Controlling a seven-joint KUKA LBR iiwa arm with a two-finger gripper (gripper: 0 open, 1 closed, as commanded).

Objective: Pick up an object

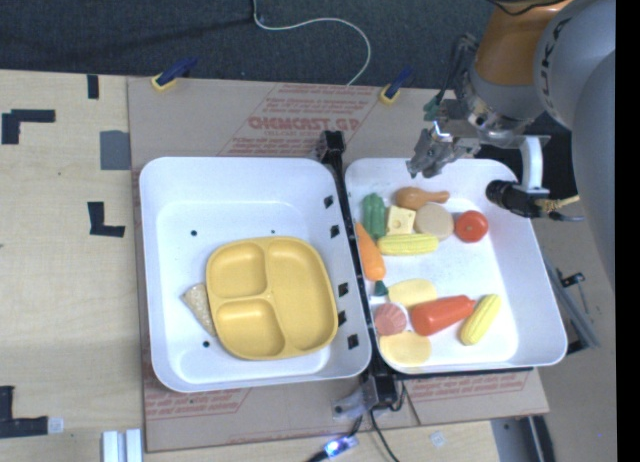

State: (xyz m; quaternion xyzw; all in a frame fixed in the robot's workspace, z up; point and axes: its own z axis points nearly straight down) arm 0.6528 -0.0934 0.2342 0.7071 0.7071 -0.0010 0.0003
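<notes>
My gripper [427, 162] hangs over the back edge of the right bin [525, 250], just above and behind a brown chicken drumstick [420, 196]; nothing shows between its fingers. Below it lie toy foods: a green cucumber [374, 215], a cheese cube [401, 220], a beige round piece [434, 220], a red tomato [470, 226], a corn cob [407, 245], an orange carrot [370, 253], a red pepper [440, 314] and a second corn cob [480, 319].
The left bin [170, 210] holds a yellow divided plate [270, 297] with a beige slice [197, 302] tucked under its left edge. A black divider [340, 210] joins the bins. A white cable [320, 25] lies behind on the dark floor.
</notes>
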